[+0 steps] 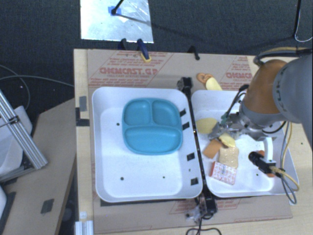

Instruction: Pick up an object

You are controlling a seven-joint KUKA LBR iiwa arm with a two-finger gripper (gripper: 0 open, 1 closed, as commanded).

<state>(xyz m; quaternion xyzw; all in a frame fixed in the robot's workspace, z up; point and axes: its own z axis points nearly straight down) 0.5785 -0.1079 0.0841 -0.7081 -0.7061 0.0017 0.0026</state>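
Cardboard-lined bench [161,65], blue tray [151,126], food clutter crowding tool [226,131]

Dark carpet [39,28] — perhaps — under bench [161,65]

One camera sits high above the bench [146,62] and looks down at a slant on both white bins [105,146].

blue tray [150,127] in left bin [110,180], gripper [226,129] (right bin [254,187]) over food items
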